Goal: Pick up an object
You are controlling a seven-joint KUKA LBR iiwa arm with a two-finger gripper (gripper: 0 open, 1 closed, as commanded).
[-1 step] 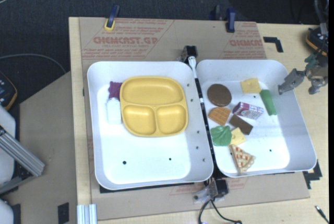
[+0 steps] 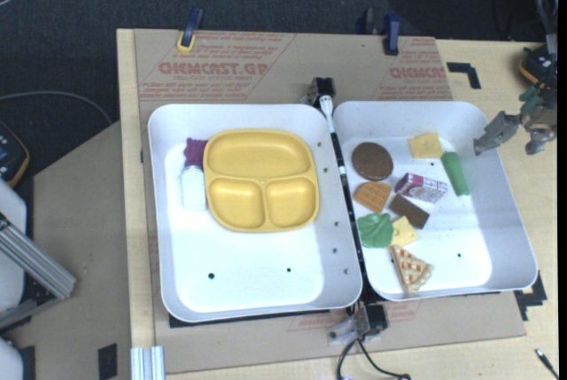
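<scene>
Jaws (image 2: pixel 512 132) poised at the right rim of the right bin (image 2: pixel 496 219), apparently apart and clamped on nothing, though small and blurred at the frame edge. Candidate objects all clustered in that bin, to the left of and below the jaws: green cylinder (image 2: pixel 455 174) nearest, just left; yellow block (image 2: pixel 425 145) beyond it; small printed packet (image 2: pixel 421 187), brown disc (image 2: pixel 372 161), waffle piece (image 2: pixel 372 196), dark brown slab (image 2: pixel 410 212), green leaf-shaped item (image 2: pixel 376 230) and pizza slice (image 2: pixel 410 268) further left and lower. Risks judged from here: crowded, touching pieces in the middle likely to yield a double pick or a nudge; flat items likely to slip out of a closing grip; bin wall close to the jaws liable to foul a descent. Well to the left, in the left bin (image 2: pixel 257 281): yellow divided tray (image 2: pixel 262 178), with a white bottle (image 2: pixel 192 189) and purple item (image 2: pixel 195 151) beside it; no obstruction to the reach.
</scene>
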